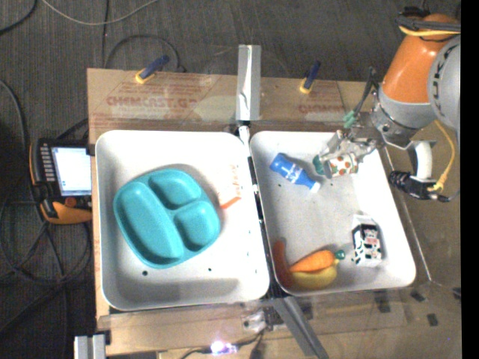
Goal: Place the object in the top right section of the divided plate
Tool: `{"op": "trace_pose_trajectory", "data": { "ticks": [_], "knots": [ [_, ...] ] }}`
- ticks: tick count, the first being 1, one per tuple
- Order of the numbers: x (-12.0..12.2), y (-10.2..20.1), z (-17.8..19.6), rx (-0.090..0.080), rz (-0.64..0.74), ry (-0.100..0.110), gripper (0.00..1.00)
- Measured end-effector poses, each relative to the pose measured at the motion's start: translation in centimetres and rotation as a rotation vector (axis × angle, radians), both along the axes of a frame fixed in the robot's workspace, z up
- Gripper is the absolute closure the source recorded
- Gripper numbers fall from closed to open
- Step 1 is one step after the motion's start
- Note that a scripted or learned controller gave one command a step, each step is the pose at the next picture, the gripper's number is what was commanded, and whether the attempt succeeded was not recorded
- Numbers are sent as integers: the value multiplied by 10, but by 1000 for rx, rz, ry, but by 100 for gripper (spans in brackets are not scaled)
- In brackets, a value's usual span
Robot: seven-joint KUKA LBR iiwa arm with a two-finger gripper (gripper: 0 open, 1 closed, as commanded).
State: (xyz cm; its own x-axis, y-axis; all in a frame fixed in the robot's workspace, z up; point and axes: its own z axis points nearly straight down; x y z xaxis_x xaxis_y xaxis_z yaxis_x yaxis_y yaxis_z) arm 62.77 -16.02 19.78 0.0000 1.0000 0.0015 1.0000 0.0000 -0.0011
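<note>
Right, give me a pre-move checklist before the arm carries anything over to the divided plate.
1. Object between the fingers: cannot tell. The gripper sits over a white cup with orange dots in the right bin, but a grasp is not clearly visible.
2. Target free: ok. The top right section of the teal divided plate holds nothing.
3. Plate position: ok. It lies flat in the left bin.
4. Neighbours near the gripper: not ok. The blue bottle lies close beside the cup.
5. Other items clear: ok. The carrot, banana and cow-print carton lie near the front edge.
</note>
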Motion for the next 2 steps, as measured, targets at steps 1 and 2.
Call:
{"op": "trace_pose_trajectory", "data": {
  "ticks": [1, 2],
  "knots": [
    [-5, 80, -15, -2, 165, 1, 100],
    [-29, 144, -13, -8, 297, -4, 100]
  ]
}}
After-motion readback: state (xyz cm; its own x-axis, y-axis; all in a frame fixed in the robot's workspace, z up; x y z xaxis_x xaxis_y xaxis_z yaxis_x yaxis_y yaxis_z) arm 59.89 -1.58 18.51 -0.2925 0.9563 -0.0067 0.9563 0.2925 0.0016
